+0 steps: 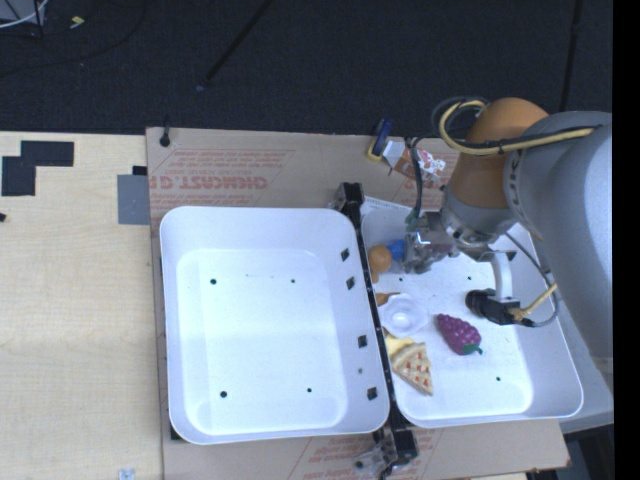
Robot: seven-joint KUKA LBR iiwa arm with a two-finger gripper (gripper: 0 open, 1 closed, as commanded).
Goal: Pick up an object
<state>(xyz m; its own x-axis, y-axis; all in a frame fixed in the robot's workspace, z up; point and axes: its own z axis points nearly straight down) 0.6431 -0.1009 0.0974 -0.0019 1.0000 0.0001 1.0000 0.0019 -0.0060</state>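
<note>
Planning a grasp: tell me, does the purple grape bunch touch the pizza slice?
Apart: the camera view shows white bin floor between the purple grape bunch and the triangular pizza slice.

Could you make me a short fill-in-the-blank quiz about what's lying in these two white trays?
1. The purple grapes lie in the ___ bin.
2. The pizza slice lies nearer the ___ edge of the picture than the grapes.
3. The gripper hangs over the ___ bin.

Missing words: right; bottom; right
</note>
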